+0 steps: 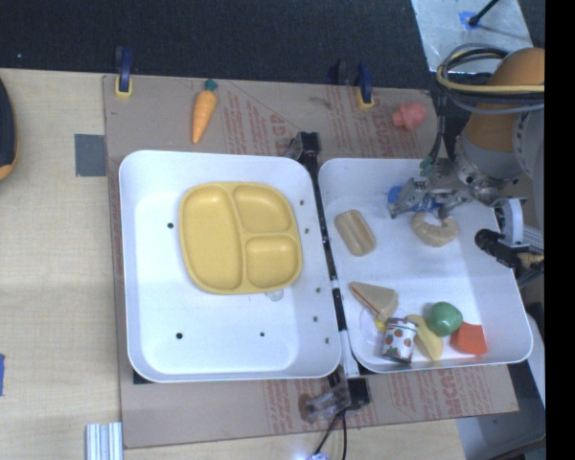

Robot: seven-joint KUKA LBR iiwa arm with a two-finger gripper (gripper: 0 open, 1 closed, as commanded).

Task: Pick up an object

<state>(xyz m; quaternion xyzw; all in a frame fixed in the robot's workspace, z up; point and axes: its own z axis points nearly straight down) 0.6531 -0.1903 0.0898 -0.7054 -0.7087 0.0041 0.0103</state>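
The grey arm with the orange band point(503, 103) reaches down from the right over the right-hand white bin point(498, 295), and the gripper point(424, 197) sits right above a pale beige ring-shaped toy point(434, 230) in that bin's upper part. Honestly can't tell how far apart the fingers are, too much clutter there. Left white bin point(153, 286) on the light wooden desk point(48, 286) holds a yellow divided plastic plate point(240, 236).

A pale wooden bench point(48, 286) fills the scene, with a brown cardboard sheet point(259, 113) clamped along its far edge by blue and yellow clips point(124, 70). Beyond the bench lies dark carpeted floor point(220, 12). A grey tape square point(90, 154) sits on the wood, and a white sheet point(470, 17) lies on the floor. Lighting is even and soft.
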